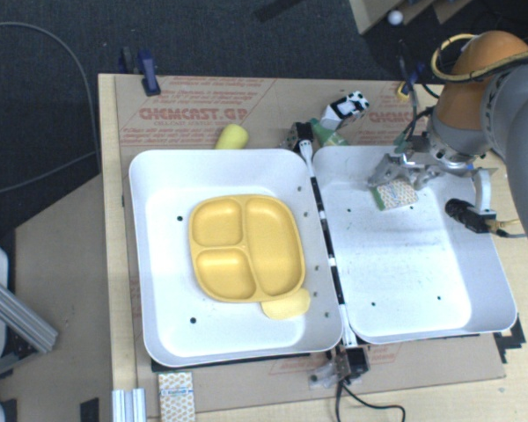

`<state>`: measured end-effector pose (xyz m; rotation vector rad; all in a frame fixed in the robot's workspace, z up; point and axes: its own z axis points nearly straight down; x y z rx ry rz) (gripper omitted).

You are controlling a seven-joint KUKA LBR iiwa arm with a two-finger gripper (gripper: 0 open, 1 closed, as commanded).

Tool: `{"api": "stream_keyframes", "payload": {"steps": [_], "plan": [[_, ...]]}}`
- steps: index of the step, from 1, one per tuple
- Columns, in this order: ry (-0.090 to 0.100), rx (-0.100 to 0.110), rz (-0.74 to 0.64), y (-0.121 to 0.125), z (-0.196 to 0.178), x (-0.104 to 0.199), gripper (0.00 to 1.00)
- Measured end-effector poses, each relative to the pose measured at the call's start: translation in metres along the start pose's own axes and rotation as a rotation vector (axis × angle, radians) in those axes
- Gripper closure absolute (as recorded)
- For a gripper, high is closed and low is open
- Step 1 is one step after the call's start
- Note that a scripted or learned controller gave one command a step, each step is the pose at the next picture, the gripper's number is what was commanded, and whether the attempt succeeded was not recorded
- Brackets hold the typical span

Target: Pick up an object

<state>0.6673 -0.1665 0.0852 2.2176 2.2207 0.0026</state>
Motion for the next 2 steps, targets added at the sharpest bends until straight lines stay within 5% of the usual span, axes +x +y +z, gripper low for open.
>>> {"api": "stream_keyframes", "payload": {"steps": [1,2], "plan": [[-0.002,-0.003,-0.001,0.001,-0.010,0.000,1.00],[0.002,0.005,0.001,-0.054,-0.034,0.046,1.00]]}}
